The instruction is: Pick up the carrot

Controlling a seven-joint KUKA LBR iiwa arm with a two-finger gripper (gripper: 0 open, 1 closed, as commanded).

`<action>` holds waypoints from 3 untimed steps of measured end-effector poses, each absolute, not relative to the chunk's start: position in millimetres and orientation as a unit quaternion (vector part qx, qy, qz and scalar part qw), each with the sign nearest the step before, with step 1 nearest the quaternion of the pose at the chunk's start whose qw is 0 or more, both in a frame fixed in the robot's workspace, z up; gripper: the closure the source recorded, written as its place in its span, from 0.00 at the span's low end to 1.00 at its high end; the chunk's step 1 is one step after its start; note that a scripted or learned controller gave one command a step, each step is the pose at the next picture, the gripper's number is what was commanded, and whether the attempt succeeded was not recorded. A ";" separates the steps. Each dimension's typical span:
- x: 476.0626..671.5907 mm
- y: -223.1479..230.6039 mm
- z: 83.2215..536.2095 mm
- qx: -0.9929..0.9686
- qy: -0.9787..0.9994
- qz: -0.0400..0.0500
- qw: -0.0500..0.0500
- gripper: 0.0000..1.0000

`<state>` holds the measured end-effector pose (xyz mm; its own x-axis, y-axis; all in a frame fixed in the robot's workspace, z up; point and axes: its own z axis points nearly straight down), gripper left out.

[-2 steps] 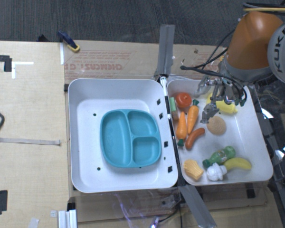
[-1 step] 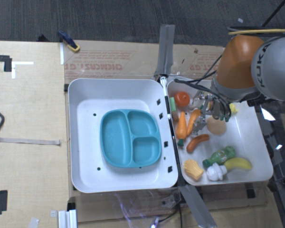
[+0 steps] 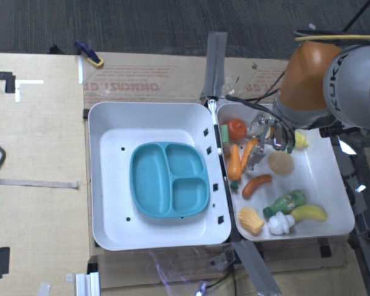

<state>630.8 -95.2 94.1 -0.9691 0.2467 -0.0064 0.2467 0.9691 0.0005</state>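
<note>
Now I see my pincer [image 3: 257, 145] low in the right bin [image 3: 333, 227] — its fingers pinching the carrot [image 3: 248, 149], just beside the tomato [image 3: 237, 127].

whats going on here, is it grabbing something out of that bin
The arm's gripper is down in the right bin, among toy foods, right by the carrot and a second orange piece. Whether anything is gripped can't be told. The left bin holds a blue divided plate.
</note>
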 end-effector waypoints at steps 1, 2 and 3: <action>617.8 -98.1 93.0 0.228 0.974 0.000 0.001 0.00; 647.9 -98.9 94.4 0.320 0.947 -0.001 0.003 0.00; 617.1 -96.9 93.6 0.393 0.919 -0.001 0.002 0.00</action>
<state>617.1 -96.9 93.6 -0.6906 0.7232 -0.0046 0.7232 0.6906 -0.0003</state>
